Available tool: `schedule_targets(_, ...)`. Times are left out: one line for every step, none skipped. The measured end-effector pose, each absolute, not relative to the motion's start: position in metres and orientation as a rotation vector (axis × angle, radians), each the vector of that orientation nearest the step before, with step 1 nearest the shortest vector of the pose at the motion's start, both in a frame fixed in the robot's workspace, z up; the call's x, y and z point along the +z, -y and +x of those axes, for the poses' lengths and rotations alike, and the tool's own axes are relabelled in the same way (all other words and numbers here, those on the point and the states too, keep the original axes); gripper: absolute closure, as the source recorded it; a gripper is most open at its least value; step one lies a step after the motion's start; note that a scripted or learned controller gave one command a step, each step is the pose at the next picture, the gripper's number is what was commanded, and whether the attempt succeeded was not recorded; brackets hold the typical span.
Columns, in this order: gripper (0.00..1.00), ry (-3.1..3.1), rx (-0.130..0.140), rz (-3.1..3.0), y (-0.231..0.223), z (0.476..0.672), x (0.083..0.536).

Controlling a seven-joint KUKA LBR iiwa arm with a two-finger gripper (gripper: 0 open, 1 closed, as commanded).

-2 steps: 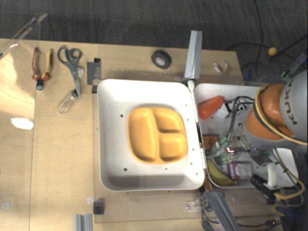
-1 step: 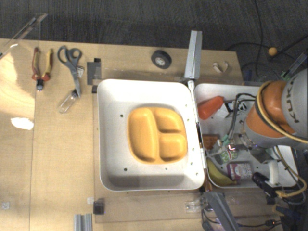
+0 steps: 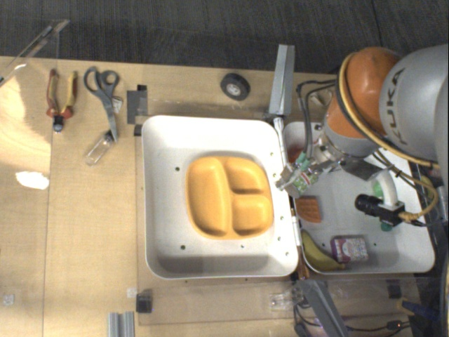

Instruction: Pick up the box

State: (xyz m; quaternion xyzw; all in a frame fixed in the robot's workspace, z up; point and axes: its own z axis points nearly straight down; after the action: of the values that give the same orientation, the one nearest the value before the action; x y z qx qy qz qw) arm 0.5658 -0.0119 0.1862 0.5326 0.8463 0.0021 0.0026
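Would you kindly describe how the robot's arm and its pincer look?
The arm is bulky, rounded and grey, with black KUKA lettering, an orange band above the wrist, and yellow and black cables looping around it. The pincer is small, with metal and green parts.

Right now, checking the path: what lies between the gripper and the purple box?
In the camera view, a flat orange-brown item lies between the gripper and the purple box, in the right bin.
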Motion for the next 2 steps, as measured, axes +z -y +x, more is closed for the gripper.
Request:
schedule_targets(1.00, -2.457, 0.008, 1.950, -0.070, 0.557, 0.269)
schedule_targets(1.00, -2.070, 0.002, 2.362, -0.102, 0.550, 0.184)
